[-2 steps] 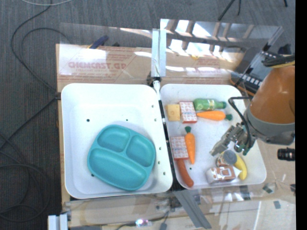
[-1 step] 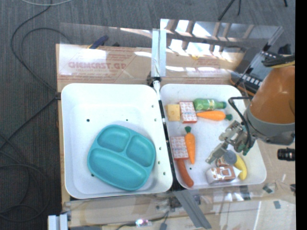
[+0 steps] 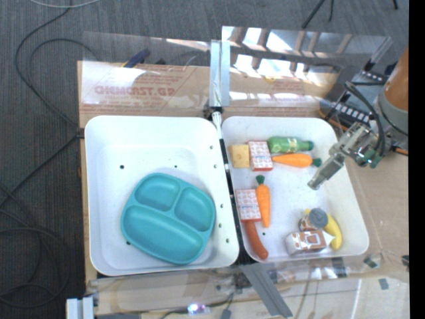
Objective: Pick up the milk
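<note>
Arm slants in from the right, its two-finger gripper (image 3: 323,175) low over the right white bin (image 3: 352,198). Whether it is clenched cannot be told. Small white-and-brown milk carton (image 3: 307,242) lies nearer the bin's front.

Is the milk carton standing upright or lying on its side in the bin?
Lying on its side. The milk carton rests flat in the right bin, near corner, beside the banana.

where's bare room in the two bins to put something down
Left bin: the strip behind the teal tray is bare. Right bin: a small patch between the upright carrot and the milk carton, below the hand. Its back, by the green bottle, and its left edge are crowded.
</note>
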Robot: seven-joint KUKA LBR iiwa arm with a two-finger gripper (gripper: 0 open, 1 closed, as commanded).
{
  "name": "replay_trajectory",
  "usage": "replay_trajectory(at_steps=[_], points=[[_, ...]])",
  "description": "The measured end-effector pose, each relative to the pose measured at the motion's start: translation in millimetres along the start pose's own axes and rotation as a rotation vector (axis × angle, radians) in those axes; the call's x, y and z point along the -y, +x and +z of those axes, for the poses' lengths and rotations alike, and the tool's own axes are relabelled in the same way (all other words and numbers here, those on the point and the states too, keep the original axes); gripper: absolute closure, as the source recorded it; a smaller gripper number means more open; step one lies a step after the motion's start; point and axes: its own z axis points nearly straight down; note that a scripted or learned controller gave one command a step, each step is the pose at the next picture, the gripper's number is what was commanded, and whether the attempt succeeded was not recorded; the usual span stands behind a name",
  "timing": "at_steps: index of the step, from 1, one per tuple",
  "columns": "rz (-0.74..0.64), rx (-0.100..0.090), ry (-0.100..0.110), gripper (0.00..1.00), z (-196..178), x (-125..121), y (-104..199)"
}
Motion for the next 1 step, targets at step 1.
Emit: replay_trajectory(at_steps=[1], points=[[-0.120,-0.006,0.002,0.00,157.6,14.5,8.2]])
